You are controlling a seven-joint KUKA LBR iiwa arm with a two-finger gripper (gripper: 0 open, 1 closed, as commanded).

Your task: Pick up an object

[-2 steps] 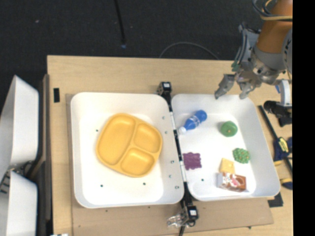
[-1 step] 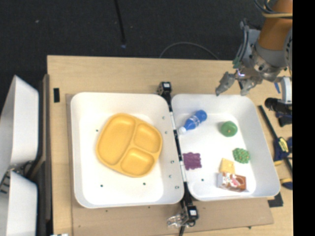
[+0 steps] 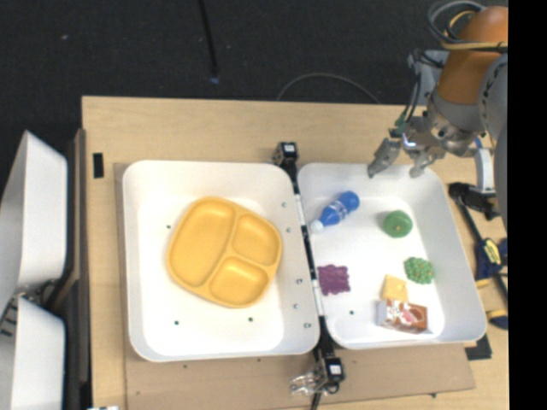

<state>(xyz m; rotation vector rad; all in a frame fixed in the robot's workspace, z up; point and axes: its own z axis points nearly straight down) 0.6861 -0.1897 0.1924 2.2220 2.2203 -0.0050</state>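
Upper right of the frame: end effector, two fingers spread apart with nothing between them, poised over the top edge of the right bin.

Right bin, contents, all lying loose on its floor:
- blue bottle, upper left part, lying on its side;
- green round object, upper middle, nearest the fingers but apart from them;
- green knobbly object, right of centre;
- purple piece, left side near the divide;
- yellow block, touching a red-and-white packet at the lower right.

Left bin: one yellow compartment tray, centred.

Both bins rest on the table.

Progress: judged as barely begun. No item is chosen, touched or lifted; descent, closing and raising all remain.
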